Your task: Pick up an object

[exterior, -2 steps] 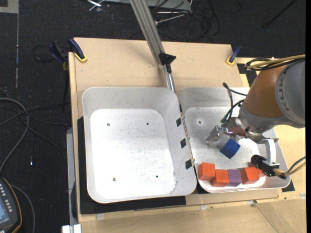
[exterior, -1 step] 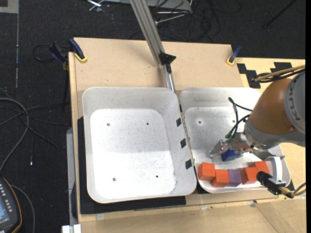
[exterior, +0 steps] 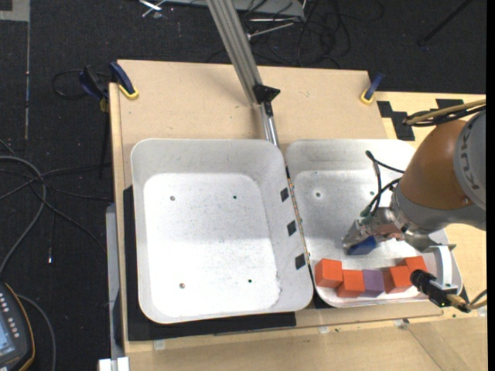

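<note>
Pincer low in right bin, close over blue piece. Blue piece right under the tips, touching or nearly touching; not sure which. Cannot tell whether pincer open or closed: tips small and mixed with the blue shape.

Below the pincer, along the near wall of the bin, a row of blocks: orange block, second orange block, purple block, and more orange ones further toward the arm. All near, none touching the pincer. Left bin well apart, on the far side from the arm. Both bins on the worktop.

Probably light, stiff, hard pieces, not fragile, perhaps a little slippery on smooth faces. Best to take hold across two flat opposite sides, at the middle. Blue piece free on all sides, so easier than the packed row.
</note>
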You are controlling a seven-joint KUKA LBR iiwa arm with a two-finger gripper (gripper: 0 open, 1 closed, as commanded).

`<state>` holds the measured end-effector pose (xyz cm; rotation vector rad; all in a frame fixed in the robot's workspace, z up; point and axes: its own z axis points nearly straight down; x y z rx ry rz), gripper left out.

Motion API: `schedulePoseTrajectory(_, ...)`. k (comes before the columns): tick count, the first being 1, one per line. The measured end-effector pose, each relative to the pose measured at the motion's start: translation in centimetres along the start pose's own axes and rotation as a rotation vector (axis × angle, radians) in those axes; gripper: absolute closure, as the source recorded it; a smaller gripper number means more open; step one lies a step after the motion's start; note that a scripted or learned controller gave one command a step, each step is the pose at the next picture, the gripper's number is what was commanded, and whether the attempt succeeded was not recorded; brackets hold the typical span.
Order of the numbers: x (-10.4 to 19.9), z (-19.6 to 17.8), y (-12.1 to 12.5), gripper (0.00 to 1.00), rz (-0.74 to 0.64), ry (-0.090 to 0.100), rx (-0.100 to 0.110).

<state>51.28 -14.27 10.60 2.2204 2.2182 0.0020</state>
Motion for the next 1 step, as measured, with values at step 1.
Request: schedulePoseTrajectory(1,10.17,-9.33,0.83,1.00,-0.012,0.003,-0.005)
